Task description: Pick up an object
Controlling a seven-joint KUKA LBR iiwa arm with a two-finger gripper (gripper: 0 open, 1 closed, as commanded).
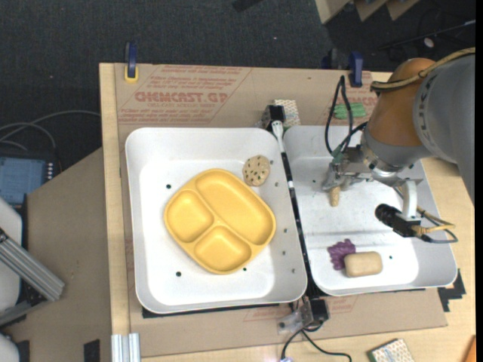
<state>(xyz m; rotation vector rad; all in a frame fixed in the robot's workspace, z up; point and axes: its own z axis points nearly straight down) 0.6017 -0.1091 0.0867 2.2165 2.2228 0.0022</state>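
I see a small tan piece (333, 197) at the far left of the right bin (407, 256), just under the gripper (335, 187). I cannot tell how its jaws stand. The bin sits on a brown board (113, 142) over dark carpet (60, 36).

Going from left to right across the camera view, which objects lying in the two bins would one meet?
yellow divided plate → cookie → purple cluster → tan lump
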